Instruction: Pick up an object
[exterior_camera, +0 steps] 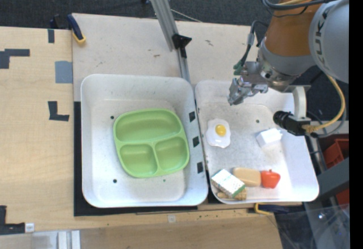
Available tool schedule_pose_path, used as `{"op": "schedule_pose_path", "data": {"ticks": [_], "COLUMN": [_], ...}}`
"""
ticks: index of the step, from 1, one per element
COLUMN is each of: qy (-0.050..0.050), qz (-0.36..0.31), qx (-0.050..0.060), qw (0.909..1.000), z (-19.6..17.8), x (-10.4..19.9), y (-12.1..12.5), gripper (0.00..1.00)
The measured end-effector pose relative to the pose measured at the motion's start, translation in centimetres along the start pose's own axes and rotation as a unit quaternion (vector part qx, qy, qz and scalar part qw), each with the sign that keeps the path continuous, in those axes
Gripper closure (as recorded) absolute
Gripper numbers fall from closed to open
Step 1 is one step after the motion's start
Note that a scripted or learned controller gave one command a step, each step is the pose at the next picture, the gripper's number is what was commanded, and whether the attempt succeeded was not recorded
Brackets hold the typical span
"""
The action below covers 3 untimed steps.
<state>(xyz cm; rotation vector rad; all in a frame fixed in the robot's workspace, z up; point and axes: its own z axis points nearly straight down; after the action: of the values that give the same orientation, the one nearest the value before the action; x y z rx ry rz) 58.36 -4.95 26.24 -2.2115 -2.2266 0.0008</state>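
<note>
reaching arm: grey kuka arm with an orange band comes in from the right edge, bent down over the far end of the right bin
left bin: shallow white plastic bin, with a green three-compartment plastic tray lying flat in its middle
right bin: shallow white plastic bin, touching the left one along the centre
gripper: dark two-finger gripper hangs over the right bin's far left part, tips pointing down; whether the jaws are apart or together i cannot tell; nothing visible between them
toy fried egg: flat on the floor, near and in front of the gripper, apart from it
white block: right of the egg
near edge: green-and-white small box, tan wedge, red toy pepper, side by side
</note>
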Motion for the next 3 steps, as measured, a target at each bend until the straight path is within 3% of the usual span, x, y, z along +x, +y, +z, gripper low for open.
{"op": "schedule_pose_path", "data": {"ticks": [3], "qy": [0.0], "qz": [0.0], "qx": [0.001], "qw": [1.0], "z": [2.6], "x": [13.2], "y": [-5.1], "gripper": [1.0]}}
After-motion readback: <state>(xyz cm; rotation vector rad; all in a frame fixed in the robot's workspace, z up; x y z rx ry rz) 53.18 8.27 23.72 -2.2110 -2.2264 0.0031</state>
